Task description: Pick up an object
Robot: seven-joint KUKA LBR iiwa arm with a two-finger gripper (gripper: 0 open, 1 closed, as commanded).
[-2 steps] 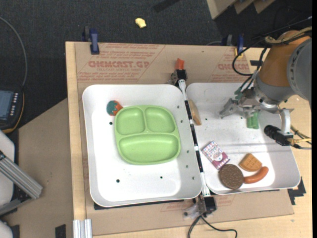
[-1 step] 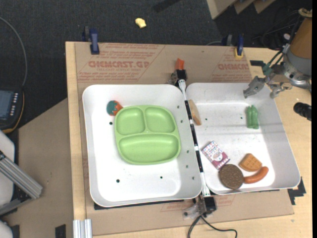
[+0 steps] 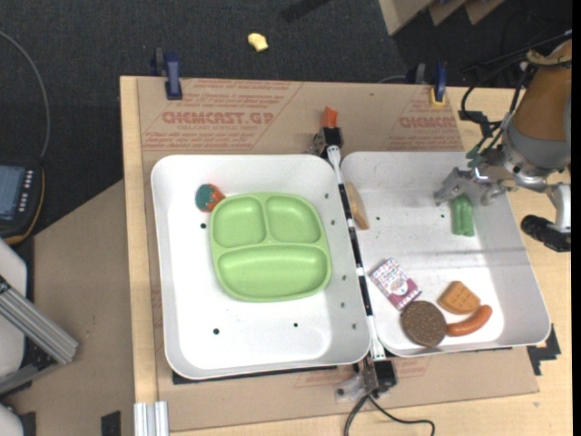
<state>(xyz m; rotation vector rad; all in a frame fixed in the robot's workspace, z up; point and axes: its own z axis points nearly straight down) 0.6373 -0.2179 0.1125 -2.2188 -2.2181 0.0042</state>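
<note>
Flat green stick lies under the pincer.

The arm is cut off by the right edge, so only its wrist and orange band show, and the gripper is too small and blurred to tell how it stands over the green stick, whose far end it hides. The round toy at the far left of the plate is partly tucked behind the plate's rim and too small to name. The pink packet bears print too fine to read.
</note>
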